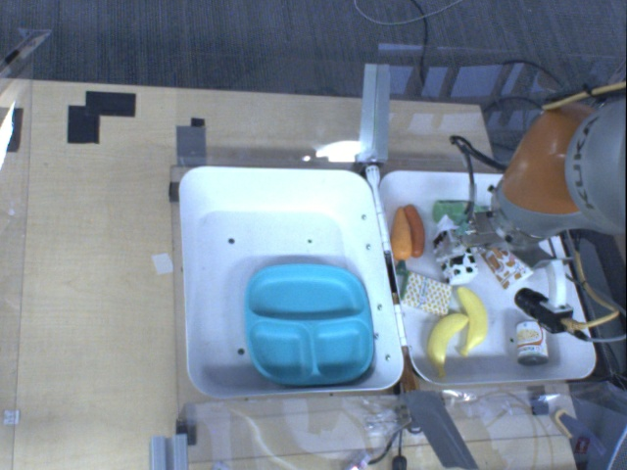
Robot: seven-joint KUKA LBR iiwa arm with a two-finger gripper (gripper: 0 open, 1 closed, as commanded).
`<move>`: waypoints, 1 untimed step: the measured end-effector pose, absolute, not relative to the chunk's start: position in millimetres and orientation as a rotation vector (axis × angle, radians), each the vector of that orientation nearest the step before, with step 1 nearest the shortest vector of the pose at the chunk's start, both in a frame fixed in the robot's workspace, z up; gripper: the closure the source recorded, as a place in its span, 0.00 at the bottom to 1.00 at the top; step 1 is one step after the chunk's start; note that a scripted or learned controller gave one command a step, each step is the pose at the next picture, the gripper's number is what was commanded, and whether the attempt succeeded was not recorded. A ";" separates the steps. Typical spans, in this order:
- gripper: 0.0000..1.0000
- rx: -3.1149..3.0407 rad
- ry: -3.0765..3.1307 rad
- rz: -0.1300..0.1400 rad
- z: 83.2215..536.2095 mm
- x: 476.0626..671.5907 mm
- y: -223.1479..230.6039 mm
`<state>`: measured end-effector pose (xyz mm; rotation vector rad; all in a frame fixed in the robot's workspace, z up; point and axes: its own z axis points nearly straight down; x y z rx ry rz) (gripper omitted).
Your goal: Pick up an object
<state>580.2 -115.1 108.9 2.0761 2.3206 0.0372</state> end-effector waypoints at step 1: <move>1.00 1.720 2.602 0.016 95.7 612.7 -155.8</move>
